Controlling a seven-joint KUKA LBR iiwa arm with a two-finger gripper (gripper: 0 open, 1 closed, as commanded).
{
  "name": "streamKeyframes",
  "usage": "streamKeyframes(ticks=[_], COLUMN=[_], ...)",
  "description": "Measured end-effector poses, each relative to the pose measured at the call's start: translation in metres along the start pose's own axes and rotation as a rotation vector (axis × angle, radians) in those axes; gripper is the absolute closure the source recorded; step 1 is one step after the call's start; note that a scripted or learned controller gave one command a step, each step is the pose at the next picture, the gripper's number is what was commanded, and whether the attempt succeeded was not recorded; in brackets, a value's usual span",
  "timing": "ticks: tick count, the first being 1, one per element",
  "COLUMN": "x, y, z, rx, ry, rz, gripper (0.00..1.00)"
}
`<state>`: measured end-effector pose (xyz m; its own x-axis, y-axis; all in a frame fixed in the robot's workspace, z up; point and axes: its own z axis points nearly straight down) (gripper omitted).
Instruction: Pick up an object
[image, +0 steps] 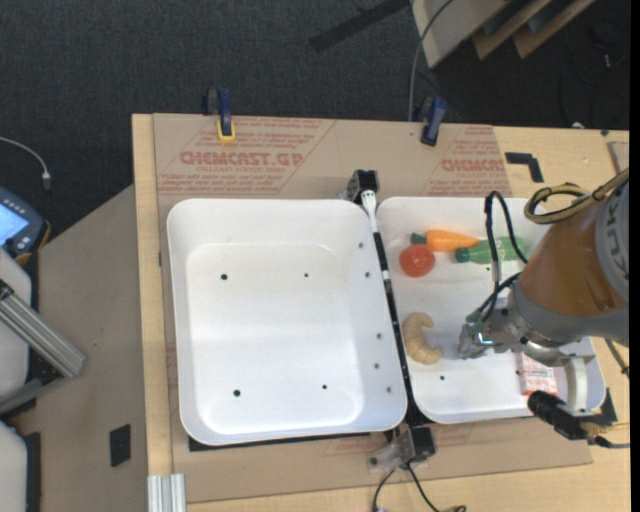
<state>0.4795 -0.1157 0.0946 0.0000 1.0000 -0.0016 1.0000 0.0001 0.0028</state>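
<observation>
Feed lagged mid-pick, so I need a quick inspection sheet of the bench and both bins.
Surface: cardboard-topped bench, left bin and right bin side by side.
Job's things: carrot, red ball, green piece, beige curved piece, all in right bin.
Clutter: red-and-white label by the arm.
Grippers: pincer low in right bin, beside beige piece; grip unclear.
Cables: black loop on the arm.
Surroundings: two blue clamps on far edge.

Both bins white: left bin (200, 300) w/ small black dots, right bin (450, 395) too. Inside right bin: orange carrot (450, 240), red tomato (417, 261), green item (490, 253), tan curved piece (421, 337), red-and-white label (538, 379). Arm (570, 270) grey w/ orange band. Bench board (150, 200) tan, red lettering; blue clamps (432, 118) beyond right bin.
</observation>
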Motion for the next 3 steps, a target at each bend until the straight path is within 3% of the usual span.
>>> streamKeyframes(ticks=[3], x=[-0.001], y=[0.001], z=[-0.029], rx=[-0.005], ry=[-0.004], rz=[0.0], gripper=[1.0])
